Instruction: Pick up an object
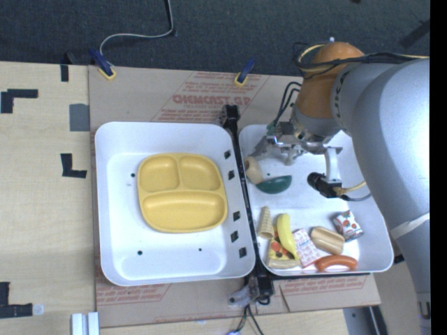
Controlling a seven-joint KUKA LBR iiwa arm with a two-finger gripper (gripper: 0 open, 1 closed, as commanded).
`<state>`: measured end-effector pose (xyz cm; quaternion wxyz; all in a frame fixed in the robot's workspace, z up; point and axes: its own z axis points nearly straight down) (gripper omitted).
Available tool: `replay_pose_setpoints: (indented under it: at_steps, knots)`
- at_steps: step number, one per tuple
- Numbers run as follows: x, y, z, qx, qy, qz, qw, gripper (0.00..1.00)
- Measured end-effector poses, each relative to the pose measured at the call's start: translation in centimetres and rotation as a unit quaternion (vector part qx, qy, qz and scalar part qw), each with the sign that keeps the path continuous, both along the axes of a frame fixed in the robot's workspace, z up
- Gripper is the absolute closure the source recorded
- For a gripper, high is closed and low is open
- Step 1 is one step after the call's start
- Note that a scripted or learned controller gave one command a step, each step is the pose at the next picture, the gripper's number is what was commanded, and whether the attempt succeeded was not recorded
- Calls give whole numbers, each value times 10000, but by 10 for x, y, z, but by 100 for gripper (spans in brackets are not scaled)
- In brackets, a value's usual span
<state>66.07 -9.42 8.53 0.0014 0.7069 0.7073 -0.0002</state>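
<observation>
Below the fingers (279,151), green bowl (274,183) near, apart, in right bin (374,218)

A light wooden bench (42,208) carries a flat brown cardboard sheet (181,100) at frame centre, with two shallow white plastic bins (115,208) side by side on it.

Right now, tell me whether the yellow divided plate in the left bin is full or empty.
Empty. The yellow divided plate shows bare yellow in all three compartments; the toy food lies in the right bin.
</observation>
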Motion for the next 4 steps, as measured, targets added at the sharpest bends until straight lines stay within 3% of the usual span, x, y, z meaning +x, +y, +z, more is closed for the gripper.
replay_pose_setpoints:
  at_steps: [4]
  knots:
    - [4,0,0,0,-1,0,10000,0]
